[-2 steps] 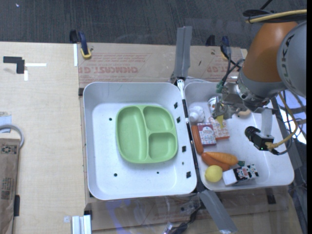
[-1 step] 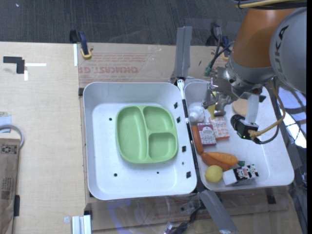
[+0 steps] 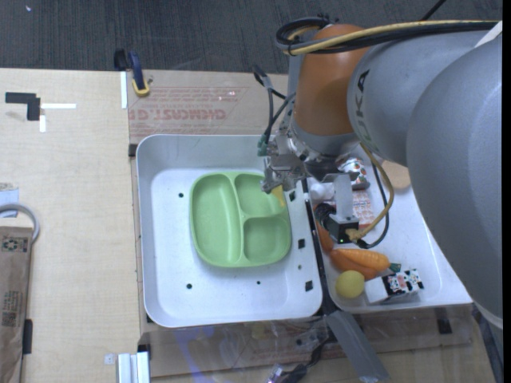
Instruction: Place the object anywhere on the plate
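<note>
Gripper [image 3: 276, 175] hangs low over the divide between the 2 bins, at the far right corner of the green plate [image 3: 214, 214]. That fits a drop-off stance: the arm reaches in from the right, so the plate's nearest corner is the first spot it can use. A small yellow piece [image 3: 277, 197] shows just beneath the gripper, at the plate's right rim by the far right compartment. I judge this to be the object, but the wrist hides whether it is gripped, already resting on the plate, or merely beside it. Whether the gripper is clamped or released cannot be told from this angle.

The plate lies flat in the middle of the left bin [image 3: 160, 238], its 3 compartments bare, so any of them would accept the piece. In the right bin [image 3: 435, 266] the spare items sit crowded toward the near end: a carrot [image 3: 359, 259], a yellow ball [image 3: 350, 284] touching it, and a small black-and-white box [image 3: 397, 284] just right of the ball.
</note>
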Tool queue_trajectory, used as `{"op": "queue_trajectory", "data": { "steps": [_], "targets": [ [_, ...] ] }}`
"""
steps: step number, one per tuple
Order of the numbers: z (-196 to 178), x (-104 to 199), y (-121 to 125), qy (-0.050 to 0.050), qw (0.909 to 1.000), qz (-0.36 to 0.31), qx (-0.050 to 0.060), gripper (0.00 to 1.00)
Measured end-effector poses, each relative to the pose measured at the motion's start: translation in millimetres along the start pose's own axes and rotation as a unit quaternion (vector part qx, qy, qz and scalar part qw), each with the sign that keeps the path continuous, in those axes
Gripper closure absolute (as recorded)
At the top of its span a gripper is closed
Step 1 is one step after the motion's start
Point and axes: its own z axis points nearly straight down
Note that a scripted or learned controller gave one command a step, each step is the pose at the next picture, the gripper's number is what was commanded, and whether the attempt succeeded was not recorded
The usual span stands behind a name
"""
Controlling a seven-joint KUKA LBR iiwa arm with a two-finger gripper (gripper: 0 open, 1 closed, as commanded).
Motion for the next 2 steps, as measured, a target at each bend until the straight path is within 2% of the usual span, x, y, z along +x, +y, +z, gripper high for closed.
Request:
{"op": "queue_trajectory", "data": {
  "steps": [1,2],
  "targets": [
    [0,0,0,0.0,1.0,0.0,0.0,0.0],
    [2,-29,73,0.0,0.9999,-0.015,-0.002,0.0]
  ]
}}
